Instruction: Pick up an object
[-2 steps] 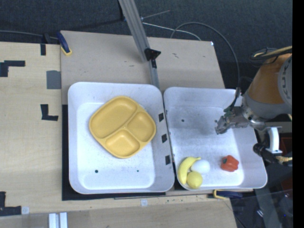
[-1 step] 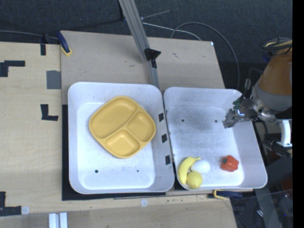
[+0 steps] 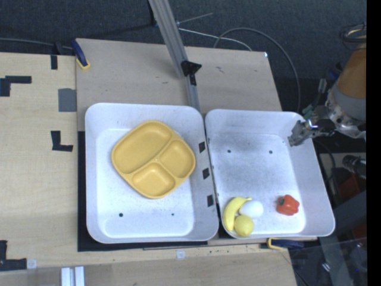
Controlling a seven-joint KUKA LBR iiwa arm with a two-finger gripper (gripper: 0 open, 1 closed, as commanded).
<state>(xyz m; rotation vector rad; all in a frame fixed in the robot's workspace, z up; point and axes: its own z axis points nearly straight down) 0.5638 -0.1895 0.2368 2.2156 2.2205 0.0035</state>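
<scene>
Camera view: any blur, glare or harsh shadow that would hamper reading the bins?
Camera view: soft and low in detail overall; lighting even, no hard shadows; white bins bright but not blown out; gripper small and smeared at the right bin's edge, fingers unreadable; yellow tray and red object distinct.

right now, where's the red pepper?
The red pepper sits in the right bin, near its front right corner, apart from the banana, white egg and lemon clustered to its left.

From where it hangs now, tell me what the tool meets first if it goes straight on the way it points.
The tool points down and left, so it would likely meet the speckled floor of the right bin first. The red pepper and banana lie off that line; depth is unclear.
</scene>
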